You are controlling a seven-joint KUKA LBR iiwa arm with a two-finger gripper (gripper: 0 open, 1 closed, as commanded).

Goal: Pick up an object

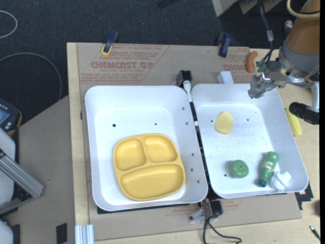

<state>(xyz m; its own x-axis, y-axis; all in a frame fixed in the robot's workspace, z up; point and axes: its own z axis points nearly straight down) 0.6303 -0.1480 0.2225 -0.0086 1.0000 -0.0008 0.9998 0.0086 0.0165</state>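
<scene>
Even bright light, soft shadows, slight blur w/ grain.

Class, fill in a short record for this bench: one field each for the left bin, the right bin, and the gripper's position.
left bin: yellow divided tray, near the front
right bin: pale yellow piece; green round object; green bottle, white scrap beside it
gripper: over the right bin's far right corner, nothing seen held

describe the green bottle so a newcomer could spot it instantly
Look at the right-hand white bin, then its near right corner. The green bottle lies there beside a small white object, with a round green object to its left. It is the only elongated green item; its neighbour is round and squat.
</scene>
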